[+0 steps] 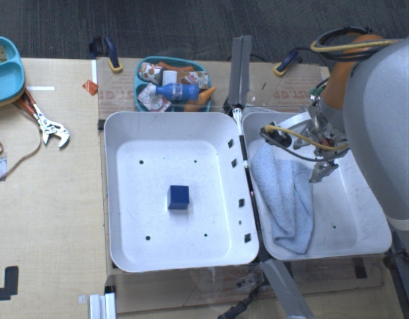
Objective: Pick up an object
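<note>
A small blue cube [179, 197] lies alone near the middle of the left bin [124, 244]. A pale blue-grey towel [284, 201] lies crumpled along the left side of the right bin [354, 238]. The grey arm reaches in from the right over the right bin. Its gripper [321, 169] hangs low by the towel's upper right edge, partly hidden by cables and the wrist. I see nothing held in it.
A teal bowl [172, 85] of small items stands behind the left bin. A wrench [50, 130] and a blue tray [4, 68] lie on the bench at far left. A metal divider post [240, 65] rises between the bins.
</note>
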